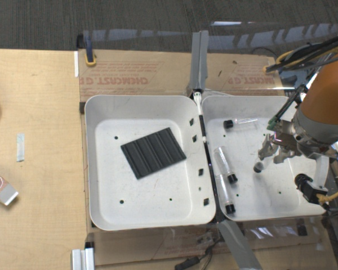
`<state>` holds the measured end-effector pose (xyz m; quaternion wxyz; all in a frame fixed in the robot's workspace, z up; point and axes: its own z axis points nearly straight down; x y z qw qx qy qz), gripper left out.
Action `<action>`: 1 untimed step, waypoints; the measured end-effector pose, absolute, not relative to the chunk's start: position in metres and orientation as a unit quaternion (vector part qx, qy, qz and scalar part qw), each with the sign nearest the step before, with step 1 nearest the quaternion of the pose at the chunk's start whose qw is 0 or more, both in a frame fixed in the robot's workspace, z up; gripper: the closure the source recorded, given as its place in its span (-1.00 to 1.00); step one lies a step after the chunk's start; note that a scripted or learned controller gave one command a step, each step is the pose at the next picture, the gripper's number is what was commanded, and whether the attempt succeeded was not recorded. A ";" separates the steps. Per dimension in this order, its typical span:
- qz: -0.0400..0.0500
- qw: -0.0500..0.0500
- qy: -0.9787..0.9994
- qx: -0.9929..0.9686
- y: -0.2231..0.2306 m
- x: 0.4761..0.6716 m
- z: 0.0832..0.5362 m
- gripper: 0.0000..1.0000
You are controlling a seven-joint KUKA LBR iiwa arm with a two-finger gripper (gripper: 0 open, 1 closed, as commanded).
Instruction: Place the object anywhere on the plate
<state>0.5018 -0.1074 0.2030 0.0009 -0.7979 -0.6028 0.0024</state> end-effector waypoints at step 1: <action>0.002 0.000 -0.772 -0.635 -0.053 0.569 0.190 1.00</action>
